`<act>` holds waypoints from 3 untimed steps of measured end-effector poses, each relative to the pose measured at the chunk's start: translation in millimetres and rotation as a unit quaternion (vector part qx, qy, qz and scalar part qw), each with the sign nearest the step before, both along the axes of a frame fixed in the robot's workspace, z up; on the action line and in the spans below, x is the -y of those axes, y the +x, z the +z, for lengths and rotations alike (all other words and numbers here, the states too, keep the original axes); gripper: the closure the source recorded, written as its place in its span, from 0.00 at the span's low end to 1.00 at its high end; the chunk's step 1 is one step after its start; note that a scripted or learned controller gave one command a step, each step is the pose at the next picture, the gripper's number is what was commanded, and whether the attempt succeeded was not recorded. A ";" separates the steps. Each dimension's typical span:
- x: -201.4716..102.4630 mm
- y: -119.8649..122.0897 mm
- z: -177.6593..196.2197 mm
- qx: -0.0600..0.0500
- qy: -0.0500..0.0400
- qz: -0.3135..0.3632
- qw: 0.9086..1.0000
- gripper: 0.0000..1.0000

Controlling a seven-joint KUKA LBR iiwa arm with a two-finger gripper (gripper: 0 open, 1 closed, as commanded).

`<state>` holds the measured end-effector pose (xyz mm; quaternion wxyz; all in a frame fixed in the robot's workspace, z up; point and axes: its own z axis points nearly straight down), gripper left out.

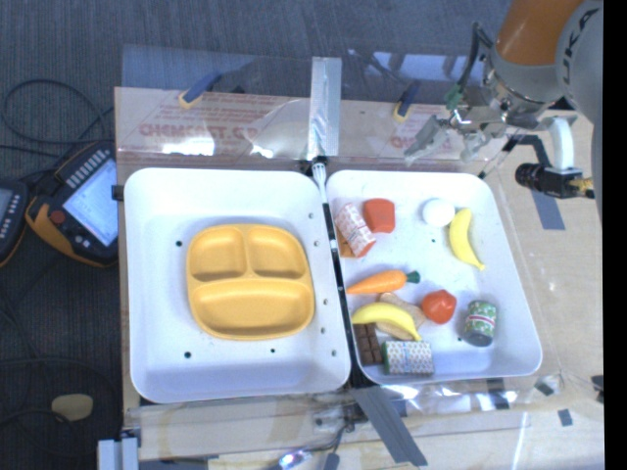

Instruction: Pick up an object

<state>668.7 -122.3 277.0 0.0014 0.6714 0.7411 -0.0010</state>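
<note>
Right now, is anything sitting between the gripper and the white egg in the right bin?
Nothing visible. The gripper hovers beyond the right white bin's far rim, and the white egg lies uncovered, with the curved yellow banana beside it.

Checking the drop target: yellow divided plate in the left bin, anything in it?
Empty. All three compartments of the yellow divided plate show bare; the toy food sits in the right bin.

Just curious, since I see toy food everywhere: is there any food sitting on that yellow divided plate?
No, the yellow divided plate sits bare in the left bin; the toy food lies in the right bin.
</note>
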 end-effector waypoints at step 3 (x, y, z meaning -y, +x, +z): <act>100.2 -20.6 -118.7 0.000 0.001 -0.004 1.000 0.00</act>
